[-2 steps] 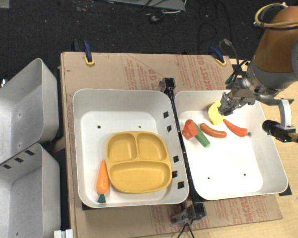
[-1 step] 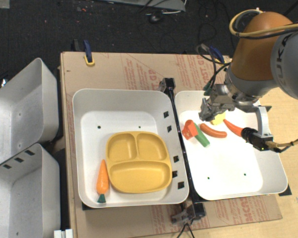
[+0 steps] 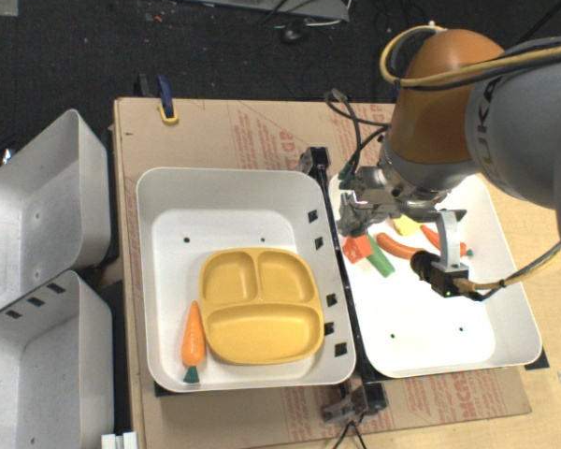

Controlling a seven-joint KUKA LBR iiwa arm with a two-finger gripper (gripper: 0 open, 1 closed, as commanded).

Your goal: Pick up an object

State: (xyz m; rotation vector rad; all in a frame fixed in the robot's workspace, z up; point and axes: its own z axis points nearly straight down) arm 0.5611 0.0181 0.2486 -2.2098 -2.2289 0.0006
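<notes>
Seemingly poised over the upper left corner of the right bin (image 3: 430, 337), the gripper (image 3: 356, 215), its spread impossible to tell, has a small red piece (image 3: 355, 249) just below it in frame, a green stick (image 3: 381, 262) slanting alongside.

The arm (image 3: 528, 110) reaches in from the right and bends downward. Its thick grey link ends in the orange band (image 3: 439, 82), which sits above the gripper (image 3: 358, 221) and a little to its right. Below the band the metallic wrist (image 3: 402, 181) narrows toward the tool. The gripper hangs low beneath the wrist, pointing down and tilted slightly leftward. Dark cables (image 3: 353, 138) loop from the band's left side down to the tool.
</notes>
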